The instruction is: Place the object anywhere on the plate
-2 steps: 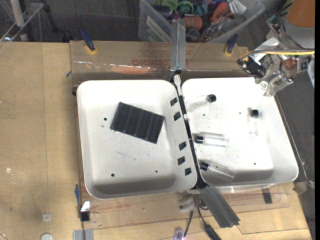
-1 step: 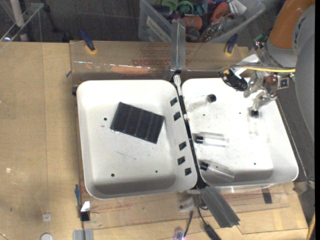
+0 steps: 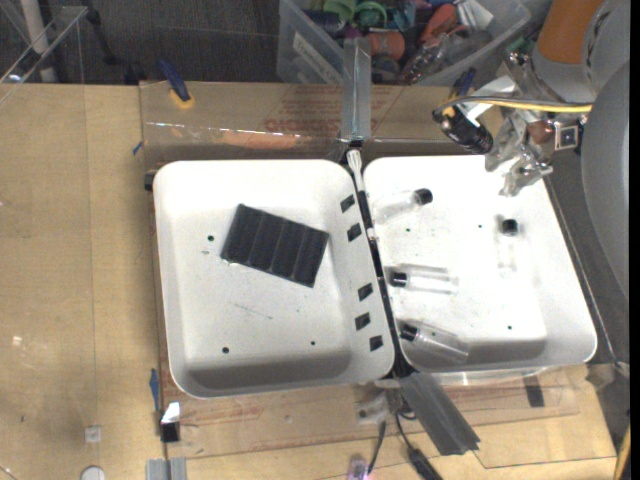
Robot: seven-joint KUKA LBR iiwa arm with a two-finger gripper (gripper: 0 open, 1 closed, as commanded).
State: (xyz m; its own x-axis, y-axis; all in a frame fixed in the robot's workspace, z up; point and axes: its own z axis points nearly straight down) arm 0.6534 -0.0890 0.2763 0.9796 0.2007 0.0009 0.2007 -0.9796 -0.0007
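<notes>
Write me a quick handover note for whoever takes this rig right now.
Gripper: above the right bin's far right corner; no object seen between its fingers.
Objects: four small clear vials with black caps lie in the right bin.
Plate: dark ridged plate lies flat in the left bin, nothing on it.
Done: nothing placed yet.
Left: pick a vial, set it on the plate.

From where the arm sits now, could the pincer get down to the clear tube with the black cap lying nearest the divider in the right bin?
Probably yes. The pincer hangs over the right bin's far right corner, and the capped tube lies flat with open bin floor around it. The divider sits close to its cap.
</notes>
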